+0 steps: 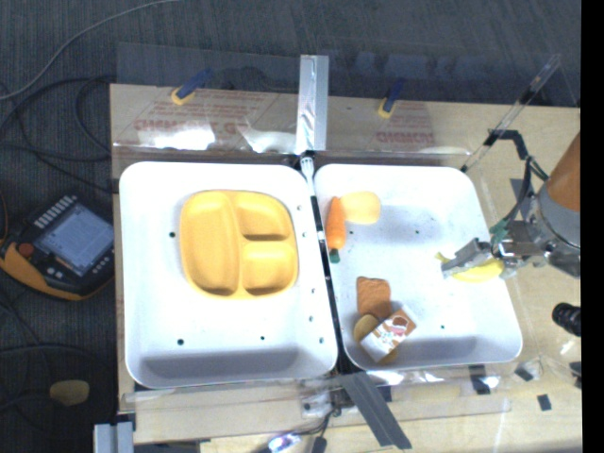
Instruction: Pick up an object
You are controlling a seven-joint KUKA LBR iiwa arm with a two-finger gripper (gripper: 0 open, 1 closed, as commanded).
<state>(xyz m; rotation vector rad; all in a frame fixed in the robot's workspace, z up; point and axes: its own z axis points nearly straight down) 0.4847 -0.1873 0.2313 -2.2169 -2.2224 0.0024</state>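
Right now the tool (469,258) sits low at the right edge of the right bin (425,192), and a yellow banana-like piece (478,271) lies directly under and against it. Whether that piece is between the fingers or merely beside them cannot be told, nor whether the tool is apart or together. The piece's long axis runs roughly left to right, slightly tilted, so it lies nearly in line with the arm's reach from the right.

Other candidates sit well to the tool's left: an orange carrot (334,223) standing lengthwise along the bin's left wall, a pale yellow lump (360,207) just beside it, and lower down a brown toast-like slab (373,296) touching a small printed carton (389,335).

The left bin (151,281) holds a yellow divided tray (238,242). The carton carries red and brown print, too small to read. Faint red lettering shows on clear sheets on the bench (453,125) behind the bins, also illegible.
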